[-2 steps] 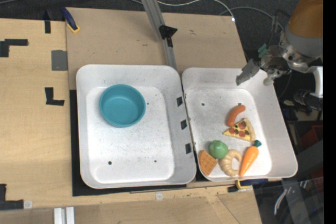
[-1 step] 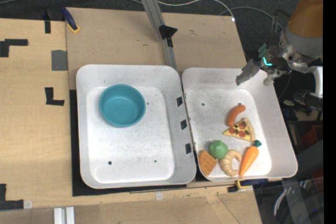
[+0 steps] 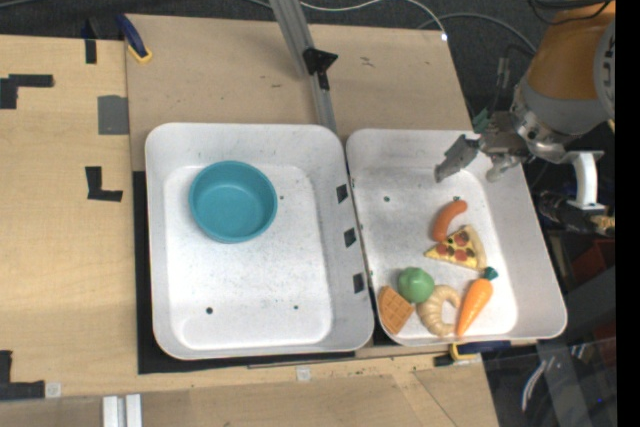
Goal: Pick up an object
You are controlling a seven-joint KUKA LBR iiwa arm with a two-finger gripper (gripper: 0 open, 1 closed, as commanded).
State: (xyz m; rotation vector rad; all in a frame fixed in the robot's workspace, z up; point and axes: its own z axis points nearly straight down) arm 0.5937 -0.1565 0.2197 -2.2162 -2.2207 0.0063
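Over the upper right part of the right bin point(image 3: 505, 310), the end effector point(image 3: 478, 158) hangs at the end of the grey arm point(image 3: 570, 65), which reaches in from the right with its orange band above the wrist. Two dark fingers spread apart with nothing between them, so I read it as open and empty. The things it could pick lie well below it in the lower half of that bin: a sausage point(image 3: 447, 217) nearest, a pizza slice point(image 3: 459, 247) just under it, then a tight cluster of a green ball point(image 3: 416, 283), a waffle point(image 3: 394, 309), a pale curled pastry point(image 3: 438, 308) and a carrot point(image 3: 474, 303) leaning near the bin's right wall. That crowding looks like the main risk: a descent on the cluster could land the fingers on two pieces at once or nudge one aside, and the flat pizza slice and waffle give little to close on. The carrot sits near the rim, where a finger may strike the wall. The sausage, standing somewhat apart, seems the safer target. The left bin point(image 3: 170, 315) holds a blue bowl point(image 3: 233, 201), well away from the arm. Both white bins show fine dark speckling and sit side by side on a pale wooden counter point(image 3: 60, 285) marked with black tape pieces; a metal pole point(image 3: 290, 10) slants across the top, and cables trail over the dark floor beyond.
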